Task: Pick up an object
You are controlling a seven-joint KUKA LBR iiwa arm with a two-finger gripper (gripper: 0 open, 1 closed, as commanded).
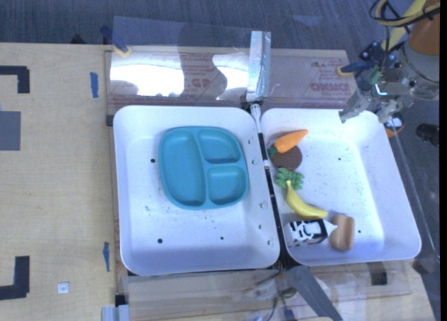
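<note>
The gripper point(367, 107) hangs over the far right corner of the right bin point(363, 173), at the rim, well apart from the objects inside. Whether it is parted or closed cannot be told from this angle, and nothing shows in its grasp.

The objects cluster along the right bin's left edge: a toy carrot point(290, 139) resting against a brown disc point(287, 157), a green leafy piece point(290, 179) just below, then a banana point(305, 206). Near the front edge lie a black-and-white item point(305, 232) and a tan bread-like piece point(341, 232). The left bin point(140, 229) holds a teal divided plate point(204, 167) at its centre.
</note>
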